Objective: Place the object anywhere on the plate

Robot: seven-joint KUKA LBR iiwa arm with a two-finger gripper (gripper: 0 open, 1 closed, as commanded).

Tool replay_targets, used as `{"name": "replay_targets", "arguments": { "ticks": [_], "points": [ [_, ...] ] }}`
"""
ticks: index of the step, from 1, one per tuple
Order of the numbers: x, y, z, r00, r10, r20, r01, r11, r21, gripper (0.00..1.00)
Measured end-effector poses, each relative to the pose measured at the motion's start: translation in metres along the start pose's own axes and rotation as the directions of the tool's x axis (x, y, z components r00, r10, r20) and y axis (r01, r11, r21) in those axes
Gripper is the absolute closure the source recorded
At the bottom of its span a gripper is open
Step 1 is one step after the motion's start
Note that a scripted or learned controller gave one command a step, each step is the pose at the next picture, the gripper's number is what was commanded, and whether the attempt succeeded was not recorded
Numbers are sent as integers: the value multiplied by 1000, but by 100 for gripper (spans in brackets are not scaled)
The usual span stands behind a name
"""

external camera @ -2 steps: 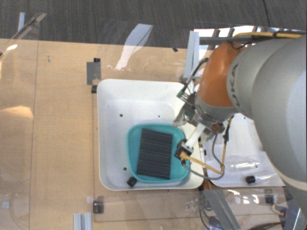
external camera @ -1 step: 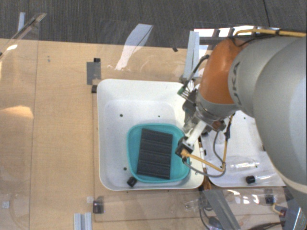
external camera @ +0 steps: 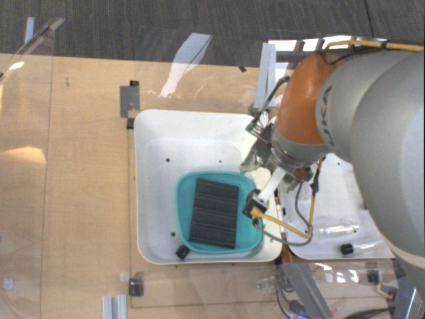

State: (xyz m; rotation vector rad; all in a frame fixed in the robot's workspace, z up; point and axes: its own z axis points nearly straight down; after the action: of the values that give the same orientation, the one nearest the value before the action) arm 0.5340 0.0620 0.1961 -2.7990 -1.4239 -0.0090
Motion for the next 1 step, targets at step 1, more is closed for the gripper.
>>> {"name": "replay_targets", "arguments": {
  "ticks": [1],
  "points": [
    [2,1,-10,1000,-2,-4,2,1000,-2,100]
  ]
}}
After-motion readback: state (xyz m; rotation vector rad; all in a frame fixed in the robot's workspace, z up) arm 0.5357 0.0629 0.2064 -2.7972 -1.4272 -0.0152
